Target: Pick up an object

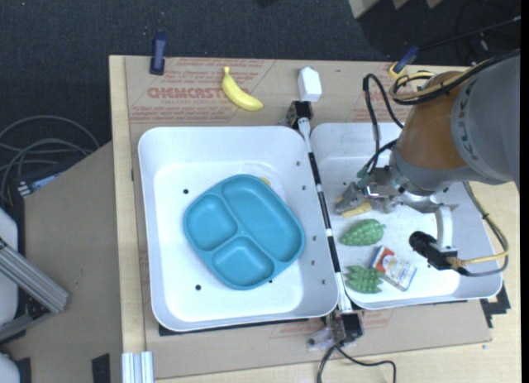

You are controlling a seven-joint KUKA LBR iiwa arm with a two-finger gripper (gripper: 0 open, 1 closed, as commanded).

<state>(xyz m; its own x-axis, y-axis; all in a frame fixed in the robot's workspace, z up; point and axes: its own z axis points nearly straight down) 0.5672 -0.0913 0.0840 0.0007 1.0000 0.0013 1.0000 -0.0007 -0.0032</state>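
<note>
The arm's grey body and orange band (430,129) cover the upper right part of the right bin (347,146), so whatever lies under them is hidden. The wrist also masks most of the gripper (357,199); a pale, metallic tip projects from beneath it toward the divider between the bins. Whether the claw is open or closed cannot be determined, and nothing can be confirmed as held. A small yellowish piece (347,206) sits at that tip, too small to identify, and contact with it cannot be judged.

Positions below are given relative to the right bin:
- Green leafy object (364,232): in the bin's middle, just below the gripper tip, apart from it.
- Second green leafy object (364,279): near the bin's lower edge, close to the divider.
- Small red and white packet (393,266): just beside the second leafy object, on the side away from the divider.
- Black cylindrical part with a cable (430,251): above the packet, attached to the arm's hardware.
- Left bin (165,158): touching the right bin along the divider; it holds a blue three-compartment tray (242,230), with a sliver of yellow at the tray's upper edge, mostly hidden.
- Banana (240,93): on the cardboard bench surface beyond the left bin, outside both bins
</note>
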